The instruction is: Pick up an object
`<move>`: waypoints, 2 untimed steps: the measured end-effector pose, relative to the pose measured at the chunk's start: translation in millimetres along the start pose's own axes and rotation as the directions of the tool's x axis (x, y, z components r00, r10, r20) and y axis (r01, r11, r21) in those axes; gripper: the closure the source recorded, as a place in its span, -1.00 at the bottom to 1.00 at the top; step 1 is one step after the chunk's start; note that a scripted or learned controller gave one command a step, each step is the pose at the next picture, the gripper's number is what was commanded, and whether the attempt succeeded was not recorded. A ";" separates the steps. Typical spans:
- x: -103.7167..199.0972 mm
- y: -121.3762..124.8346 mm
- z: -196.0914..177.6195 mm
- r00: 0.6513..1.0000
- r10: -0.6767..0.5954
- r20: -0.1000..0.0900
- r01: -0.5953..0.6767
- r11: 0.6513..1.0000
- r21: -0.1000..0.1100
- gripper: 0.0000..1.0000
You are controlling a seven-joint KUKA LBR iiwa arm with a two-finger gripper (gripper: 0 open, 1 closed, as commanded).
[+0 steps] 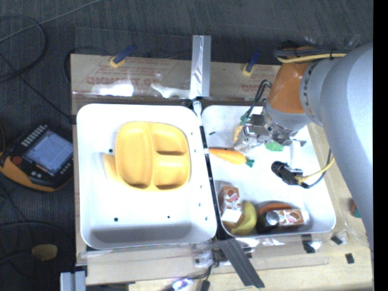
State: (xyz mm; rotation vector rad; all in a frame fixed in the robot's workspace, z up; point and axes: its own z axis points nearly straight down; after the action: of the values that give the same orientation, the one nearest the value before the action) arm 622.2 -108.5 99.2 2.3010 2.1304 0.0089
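My gripper [250, 139] hangs low in the right bin [315, 180], near its back left part, under the grey arm and orange wrist band. An orange carrot [227, 156] lies just in front of and left of it, close to the divider. Along the bin's front wall lie a brown packaged snack [230, 200], a yellow banana-like fruit [244, 219], and a dark bottle with a red-brown label [280, 217]. A small green piece [274, 144] shows beside the gripper.
The left bin [91, 223] holds a yellow divided tray [151, 154]. A black cable connector [285, 172] dangles over the right bin's middle. A handheld pendant [39, 156] lies off the bench at the left.
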 end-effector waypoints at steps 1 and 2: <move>6.6 40.7 9.0 0.991 -0.135 0.006 0.135 0.991 0.000 1.00; 7.0 40.0 11.0 0.991 -0.135 0.006 0.135 0.991 0.001 -1.00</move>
State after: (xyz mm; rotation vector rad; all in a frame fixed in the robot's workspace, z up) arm 662.7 -104.6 88.6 2.1489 2.2783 0.0006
